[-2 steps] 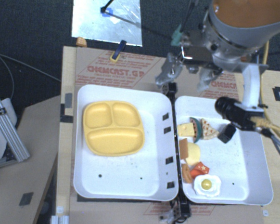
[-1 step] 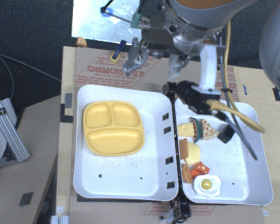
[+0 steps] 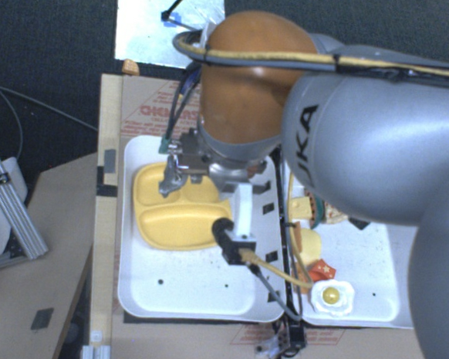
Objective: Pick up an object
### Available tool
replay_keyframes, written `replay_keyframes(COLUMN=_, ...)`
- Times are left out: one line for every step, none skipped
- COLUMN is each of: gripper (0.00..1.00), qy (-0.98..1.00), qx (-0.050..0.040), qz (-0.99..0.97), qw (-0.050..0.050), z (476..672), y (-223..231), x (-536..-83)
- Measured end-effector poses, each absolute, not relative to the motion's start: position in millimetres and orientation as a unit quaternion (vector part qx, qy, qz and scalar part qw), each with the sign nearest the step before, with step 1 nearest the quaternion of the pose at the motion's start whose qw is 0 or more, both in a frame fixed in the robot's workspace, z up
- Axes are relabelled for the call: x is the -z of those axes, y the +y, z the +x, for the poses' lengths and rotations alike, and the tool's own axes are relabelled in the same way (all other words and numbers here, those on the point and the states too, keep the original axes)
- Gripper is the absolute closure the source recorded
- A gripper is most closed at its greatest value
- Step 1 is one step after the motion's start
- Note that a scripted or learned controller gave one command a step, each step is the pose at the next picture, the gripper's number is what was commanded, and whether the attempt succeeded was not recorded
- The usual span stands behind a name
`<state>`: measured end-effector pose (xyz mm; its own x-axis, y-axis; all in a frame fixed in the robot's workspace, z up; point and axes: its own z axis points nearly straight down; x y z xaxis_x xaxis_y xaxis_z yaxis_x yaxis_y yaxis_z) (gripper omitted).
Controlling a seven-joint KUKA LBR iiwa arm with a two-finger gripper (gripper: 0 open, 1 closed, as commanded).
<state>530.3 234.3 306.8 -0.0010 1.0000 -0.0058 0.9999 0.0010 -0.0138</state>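
Overhead, reaching in from the right: the arm (image 3: 383, 125), grey and bulky, with the orange band (image 3: 249, 68) near top centre. Bent steeply down at the wrist, with the gripper (image 3: 172, 180) pointing into the left bin (image 3: 185, 292). Poised over the far left part of that bin, right above the yellow dish (image 3: 176, 227), at or just over its farther lobe. Impossible to judge contact from this slant. Impossible, too, to tell whether spread or pressed together: seen almost end-on and tangled with dark metalwork.

Hidden by the arm: most of the far edge of both bins, and the far half of the right bin (image 3: 369, 260). Cut off by the wrist: the dish's far right corner. Half covered beside the grey casing: a small colourful item (image 3: 319, 212), too obscured to name. Clearer, toward the front of the right bin: a yellow wedge (image 3: 309, 243), a red piece (image 3: 320, 269) and a toy fried egg (image 3: 331, 297).

As for the dish: lying flat in the far left part of the left bin, moulded in two lobes, one behind the other. Long axis of the near lobe running roughly across the bin, left to right, with the far lobe set parallel and a little shorter
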Motion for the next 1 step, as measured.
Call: replay_keyframes(gripper=1.00, qy=-0.707, qx=0.0016, qz=-0.708, qw=0.000, z=532.9, y=234.3, x=-327.5)
